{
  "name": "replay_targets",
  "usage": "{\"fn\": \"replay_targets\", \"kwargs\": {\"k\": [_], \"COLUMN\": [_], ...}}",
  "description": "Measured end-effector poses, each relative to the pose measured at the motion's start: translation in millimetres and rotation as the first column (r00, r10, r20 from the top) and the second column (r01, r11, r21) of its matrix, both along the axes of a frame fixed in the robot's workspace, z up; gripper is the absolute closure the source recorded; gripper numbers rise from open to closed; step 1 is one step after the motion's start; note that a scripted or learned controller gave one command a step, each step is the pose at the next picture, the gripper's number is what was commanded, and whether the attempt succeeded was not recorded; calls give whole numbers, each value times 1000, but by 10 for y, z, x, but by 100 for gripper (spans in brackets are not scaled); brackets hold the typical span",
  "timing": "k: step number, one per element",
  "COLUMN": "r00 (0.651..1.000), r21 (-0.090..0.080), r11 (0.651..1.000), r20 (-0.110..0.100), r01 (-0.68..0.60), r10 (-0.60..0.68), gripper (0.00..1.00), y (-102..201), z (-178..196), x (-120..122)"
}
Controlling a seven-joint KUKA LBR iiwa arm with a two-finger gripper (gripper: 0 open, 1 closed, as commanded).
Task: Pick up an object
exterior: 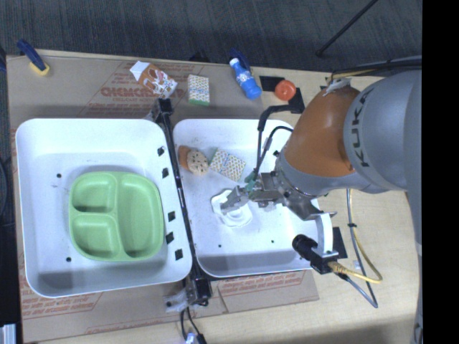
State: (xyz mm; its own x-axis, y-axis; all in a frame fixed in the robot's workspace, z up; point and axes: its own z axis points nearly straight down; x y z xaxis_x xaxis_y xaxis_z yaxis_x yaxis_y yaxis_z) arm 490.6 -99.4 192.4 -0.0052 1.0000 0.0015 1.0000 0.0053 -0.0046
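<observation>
Arm reaches in from the right, over the right bin (283,260). Pincer (233,203) is low in the middle of that bin, directly over a small white object (237,217), possibly a cup or a lid; it is partly hidden, so I cannot name it. Cannot tell whether the pincer is wide, narrow or gripping: the tips blur into the white thing beneath.

Other candidates in the same bin: a round brownish cookie-like item (195,160) near the left wall, and just beside it a patterned square packet (227,164). Both lie up-frame from the pincer, apart from it. The left bin (32,192) carries a green divided tray (116,216).

Judgement: step in hand is the grasp on the white object. To do it well:
- centre the tips across the object's rim or narrow side, not on top of it;
- go down until nearly touching the bin floor, since the object looks low and thin;
- close slowly, because a light white piece may skid on smooth plastic;
- lift straight up, clear of the bin wall, and check that something hangs between the tips.
</observation>
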Motion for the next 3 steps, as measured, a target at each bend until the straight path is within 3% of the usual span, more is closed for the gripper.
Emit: {"fn": "replay_targets", "kwargs": {"k": [1, 2, 3], "r00": [1000, 1000, 1000], "r21": [-1, -2, -1], "r11": [1000, 1000, 1000], "r20": [5, 1, 5], "r01": [-3, 0, -2], "r10": [3, 0, 2], "gripper": [0, 0, 0], "y": [798, 204, 1003], "z": [869, 574, 983], "x": [-134, -145, -133]}}
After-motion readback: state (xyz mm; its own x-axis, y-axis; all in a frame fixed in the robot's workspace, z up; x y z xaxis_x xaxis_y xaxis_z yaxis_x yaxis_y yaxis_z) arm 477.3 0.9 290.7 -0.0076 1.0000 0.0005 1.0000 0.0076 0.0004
